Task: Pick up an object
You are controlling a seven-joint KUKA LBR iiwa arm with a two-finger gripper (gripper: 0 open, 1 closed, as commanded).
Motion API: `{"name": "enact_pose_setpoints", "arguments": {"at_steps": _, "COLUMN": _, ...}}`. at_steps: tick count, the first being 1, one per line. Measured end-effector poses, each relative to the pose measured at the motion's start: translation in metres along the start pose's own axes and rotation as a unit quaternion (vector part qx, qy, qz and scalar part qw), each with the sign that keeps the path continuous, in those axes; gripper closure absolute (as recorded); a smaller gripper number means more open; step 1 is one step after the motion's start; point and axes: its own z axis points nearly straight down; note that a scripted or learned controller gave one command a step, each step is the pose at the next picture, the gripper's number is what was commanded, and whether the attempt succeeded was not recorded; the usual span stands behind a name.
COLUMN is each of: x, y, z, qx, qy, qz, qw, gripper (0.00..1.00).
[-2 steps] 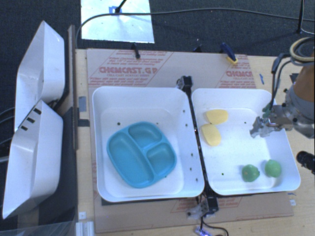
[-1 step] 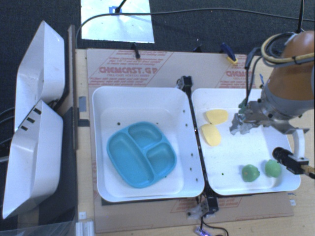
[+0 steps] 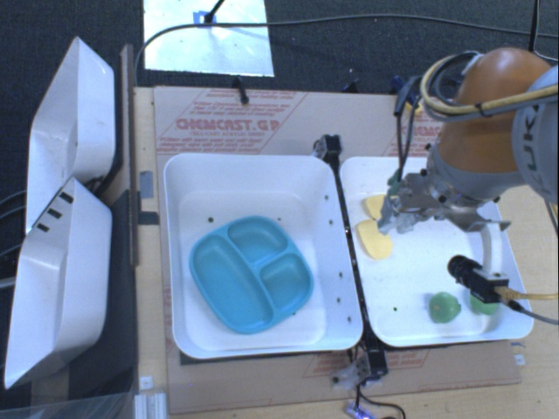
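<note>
My gripper (image 3: 390, 220) reaches down into the right bin (image 3: 419, 321), its tip just above and between two pale yellow pieces (image 3: 376, 241) near the bin's left wall. One yellow piece lies below the tip, and another (image 3: 375, 205) peeks out behind it. A green round object (image 3: 445, 307) sits near the bin's front. A second green object (image 3: 483, 305) lies further right, partly hidden by a black part of the arm. Nothing is visibly held.
The left bin (image 3: 201, 182) holds a blue divided plate (image 3: 251, 272). A black divider with clips (image 3: 349, 251) runs between the bins. The arm's orange band and grey body (image 3: 485, 120) hang over the right bin's back. Spare white bins (image 3: 61, 216) lean at far left.
</note>
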Motion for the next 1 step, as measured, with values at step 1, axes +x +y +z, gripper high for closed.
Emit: {"name": "enact_pose_setpoints", "arguments": {"at_steps": 1, "x": 0.0556, "y": 0.0107, "z": 0.0112, "qx": 0.0, "qy": 0.0, "qz": 0.0, "qw": 1.0, "gripper": 1.0}}
